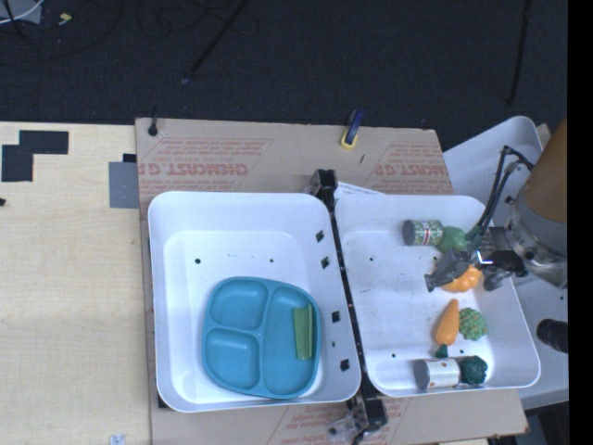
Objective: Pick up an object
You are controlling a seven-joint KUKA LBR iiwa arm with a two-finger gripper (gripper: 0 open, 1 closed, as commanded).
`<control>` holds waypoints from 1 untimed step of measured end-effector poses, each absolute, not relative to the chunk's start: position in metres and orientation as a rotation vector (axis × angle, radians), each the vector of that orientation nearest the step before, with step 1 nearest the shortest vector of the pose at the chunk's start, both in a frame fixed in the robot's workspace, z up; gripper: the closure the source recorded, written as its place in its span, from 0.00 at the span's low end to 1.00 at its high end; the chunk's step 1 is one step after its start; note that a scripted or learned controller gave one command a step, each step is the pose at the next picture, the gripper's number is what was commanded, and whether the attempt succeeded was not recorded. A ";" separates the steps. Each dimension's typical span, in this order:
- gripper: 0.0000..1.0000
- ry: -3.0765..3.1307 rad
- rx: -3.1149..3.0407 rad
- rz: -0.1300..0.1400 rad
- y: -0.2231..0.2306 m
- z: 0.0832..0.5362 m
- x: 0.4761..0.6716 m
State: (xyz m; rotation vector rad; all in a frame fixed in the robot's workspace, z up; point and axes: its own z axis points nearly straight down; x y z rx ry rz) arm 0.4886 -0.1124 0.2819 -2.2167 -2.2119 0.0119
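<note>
My gripper (466, 273) is low in the right bin (389, 276), at its right side, with the arm coming in from the right. An orange object (463, 282) lies directly under the gripper, partly hidden by it. A small can (422, 233) and a green object (454, 239) lie just behind the gripper. In front of it are an orange carrot (447, 323) and a green broccoli piece (473, 323). A grey cylinder (435, 373) and a dark green object (474, 370) rest at the bin's front edge.
The left bin (185, 239) holds a blue divided plate (250, 341) with a green stick (303, 332) on its right compartment. A black divider (335, 276) runs between the bins. Cardboard (232, 160) lies under both bins.
</note>
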 end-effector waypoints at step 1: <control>0.00 -2.219 -2.220 0.003 -0.113 0.287 0.490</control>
